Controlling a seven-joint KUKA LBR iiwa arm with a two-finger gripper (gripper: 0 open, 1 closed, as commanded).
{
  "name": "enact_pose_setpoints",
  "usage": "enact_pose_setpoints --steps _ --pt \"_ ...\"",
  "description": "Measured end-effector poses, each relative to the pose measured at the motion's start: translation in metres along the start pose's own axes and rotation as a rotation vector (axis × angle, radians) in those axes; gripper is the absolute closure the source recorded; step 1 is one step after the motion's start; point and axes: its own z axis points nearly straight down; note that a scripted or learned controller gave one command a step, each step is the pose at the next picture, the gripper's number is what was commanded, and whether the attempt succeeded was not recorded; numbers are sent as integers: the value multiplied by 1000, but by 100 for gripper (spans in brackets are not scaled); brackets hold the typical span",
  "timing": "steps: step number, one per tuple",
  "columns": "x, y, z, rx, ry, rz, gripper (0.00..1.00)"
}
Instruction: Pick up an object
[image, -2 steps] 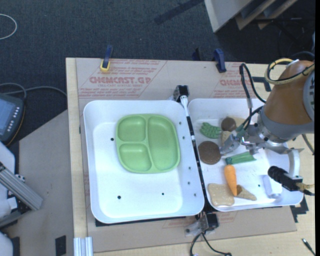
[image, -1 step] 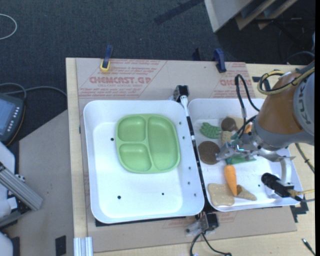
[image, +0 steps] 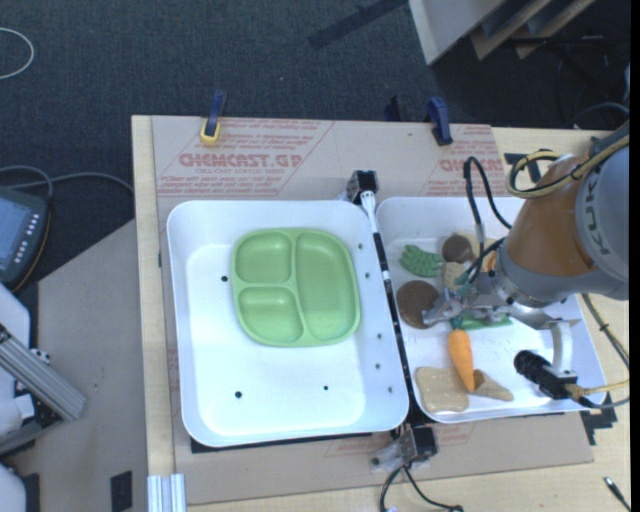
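Arm: one, grey, orange band above the wrist; enters from 3 o'clock, reaching toward 9 o'clock. Wrist: bent downward, low over the bench. Gripper: two-finger, metal, at the arm's 9 o'clock end, pointing down and toward 9 o'clock. Black cables loop over the forearm.

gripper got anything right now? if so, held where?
Cannot tell. The gripper is down in the right bin, among the toy foods just above the carrot, but nothing is clearly visible between its fingers.
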Motion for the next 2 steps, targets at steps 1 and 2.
enact_pose_setpoints --steps 1,2 --pt "-1 2 -12 -9 -4 1 100" --pt "5 -4 -60 -5 -4 -2 100"
